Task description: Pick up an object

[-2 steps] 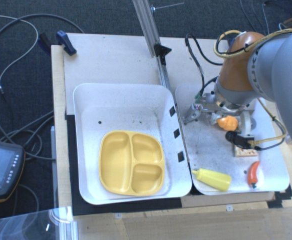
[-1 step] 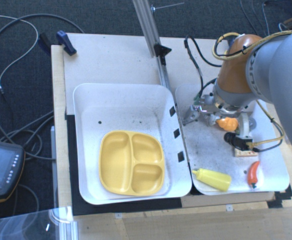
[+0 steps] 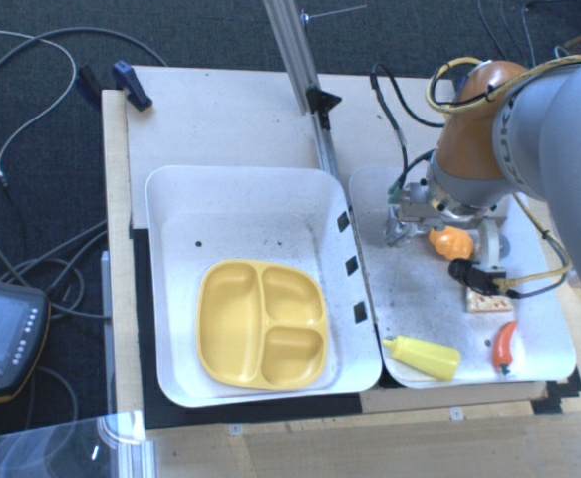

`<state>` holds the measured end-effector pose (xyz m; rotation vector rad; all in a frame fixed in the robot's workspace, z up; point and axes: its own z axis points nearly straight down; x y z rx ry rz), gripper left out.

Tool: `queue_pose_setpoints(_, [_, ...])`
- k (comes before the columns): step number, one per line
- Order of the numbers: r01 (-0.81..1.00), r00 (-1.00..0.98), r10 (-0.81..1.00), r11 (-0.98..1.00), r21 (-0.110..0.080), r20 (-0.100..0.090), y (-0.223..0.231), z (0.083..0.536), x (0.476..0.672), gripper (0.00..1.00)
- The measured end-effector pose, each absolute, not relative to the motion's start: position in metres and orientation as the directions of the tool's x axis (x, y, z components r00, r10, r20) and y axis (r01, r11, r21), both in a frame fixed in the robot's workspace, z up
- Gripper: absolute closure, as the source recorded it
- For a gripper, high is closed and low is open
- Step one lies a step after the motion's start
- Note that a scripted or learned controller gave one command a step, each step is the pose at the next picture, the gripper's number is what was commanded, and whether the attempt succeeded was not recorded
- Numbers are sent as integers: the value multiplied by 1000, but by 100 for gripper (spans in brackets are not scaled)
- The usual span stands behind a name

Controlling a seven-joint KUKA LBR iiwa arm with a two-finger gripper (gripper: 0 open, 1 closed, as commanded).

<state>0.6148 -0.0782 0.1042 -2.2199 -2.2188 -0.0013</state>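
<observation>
Orange, the small toy (image 3: 451,241) sits in the right bin (image 3: 410,287) just beside the lowered gripper (image 3: 402,229), evidently positioned for a pickup, though its grip state cannot be told.

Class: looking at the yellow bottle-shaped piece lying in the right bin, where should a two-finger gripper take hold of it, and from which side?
Probably from above, across the middle of the yellow bottle. It lies on its side, long axis running left-right, so fingers close over its narrow width.
</observation>
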Motion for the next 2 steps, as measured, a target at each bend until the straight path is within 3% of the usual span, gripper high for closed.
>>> queue_pose_setpoints(2, [1000, -1, 1000, 1, 7, -1, -81, 215, 614, 100])
